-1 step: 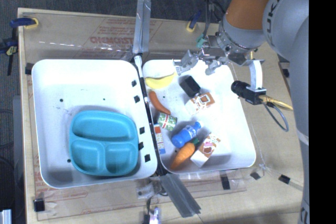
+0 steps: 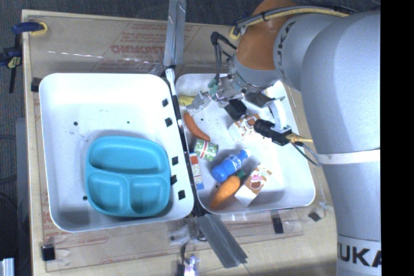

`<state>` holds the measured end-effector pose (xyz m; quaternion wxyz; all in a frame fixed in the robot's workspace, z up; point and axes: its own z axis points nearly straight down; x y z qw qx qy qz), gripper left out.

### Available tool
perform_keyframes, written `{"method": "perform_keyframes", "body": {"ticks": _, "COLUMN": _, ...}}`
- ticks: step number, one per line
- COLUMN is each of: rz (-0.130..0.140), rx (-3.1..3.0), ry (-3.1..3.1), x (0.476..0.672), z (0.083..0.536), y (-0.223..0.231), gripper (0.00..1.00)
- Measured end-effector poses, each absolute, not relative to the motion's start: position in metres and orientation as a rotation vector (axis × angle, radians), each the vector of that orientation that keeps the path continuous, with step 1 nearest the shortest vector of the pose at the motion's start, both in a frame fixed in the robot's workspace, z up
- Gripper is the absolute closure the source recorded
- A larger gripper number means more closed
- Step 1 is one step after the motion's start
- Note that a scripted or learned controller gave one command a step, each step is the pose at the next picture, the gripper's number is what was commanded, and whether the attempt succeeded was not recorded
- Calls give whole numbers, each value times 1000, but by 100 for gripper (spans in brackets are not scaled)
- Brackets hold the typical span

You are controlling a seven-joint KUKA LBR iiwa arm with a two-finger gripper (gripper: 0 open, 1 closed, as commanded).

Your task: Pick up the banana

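Note:
A small patch of the yellow banana (image 2: pixel 186 101) shows at the far left corner of the right bin (image 2: pixel 299 168), against the divider between the bins. My gripper (image 2: pixel 217 92) hangs low over the far end of that bin, just right of the banana. The grey arm and its orange band (image 2: pixel 259 42) cover the bin's far right part. I see nothing held in the gripper.
In the right bin lie a red-orange sausage (image 2: pixel 196 128), a green can (image 2: pixel 207 150), a blue bottle (image 2: pixel 229 165), an orange carrot (image 2: pixel 225 191) and two small cartons (image 2: pixel 253 183). The left bin (image 2: pixel 77 106) holds a blue divided tray (image 2: pixel 129 175).

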<state>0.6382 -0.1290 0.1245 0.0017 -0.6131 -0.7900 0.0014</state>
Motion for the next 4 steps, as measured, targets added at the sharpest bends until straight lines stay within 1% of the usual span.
{"method": "perform_keyframes", "body": {"ticks": 1, "rz": 7, "rx": -1918, "ry": -2484, "x": 639, "z": 135, "y": -129, "gripper": 100}}
{"method": "perform_keyframes", "body": {"ticks": 2, "rz": 7, "rx": -1918, "ry": -2484, "x": 639, "z": 135, "y": -129, "gripper": 0}}
{"method": "perform_keyframes", "body": {"ticks": 3, "rz": 2, "rx": -2092, "ry": -2345, "x": 657, "z": 92, "y": -134, "gripper": 0}}
{"method": "perform_keyframes", "body": {"ticks": 4, "rz": -1, "rx": -2095, "ry": -2342, "x": 658, "z": 93, "y": -174, "gripper": 0}}
